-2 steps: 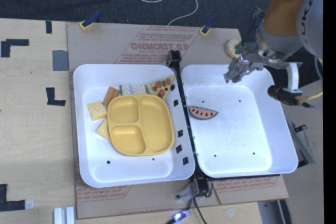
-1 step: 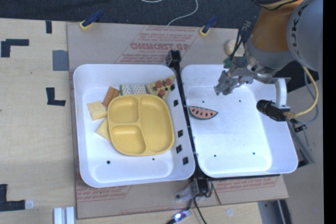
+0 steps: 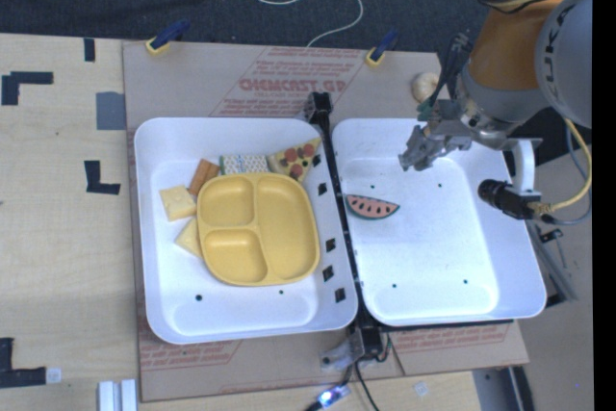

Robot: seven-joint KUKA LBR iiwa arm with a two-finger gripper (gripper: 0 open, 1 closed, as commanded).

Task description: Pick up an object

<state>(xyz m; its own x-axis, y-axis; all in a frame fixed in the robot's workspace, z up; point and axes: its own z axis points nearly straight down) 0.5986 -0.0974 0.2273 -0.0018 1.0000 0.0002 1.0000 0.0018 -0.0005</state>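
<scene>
Pincer (image 3: 420, 155) hovers above the right bin (image 3: 500, 303), can't tell whether it's open or closed; the watermelon slice (image 3: 372, 206) lies on the bin floor nearby, nothing picked up yet

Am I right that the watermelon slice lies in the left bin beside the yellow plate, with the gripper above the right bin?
Not quite. The camera view shows the watermelon slice in the right bin; the yellow plate sits in the left bin. The gripper is above the right bin.

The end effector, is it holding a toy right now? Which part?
No, nothing is held. The end effector hangs over the right bin, while the watermelon slice lies apart on the bin floor.
</scene>
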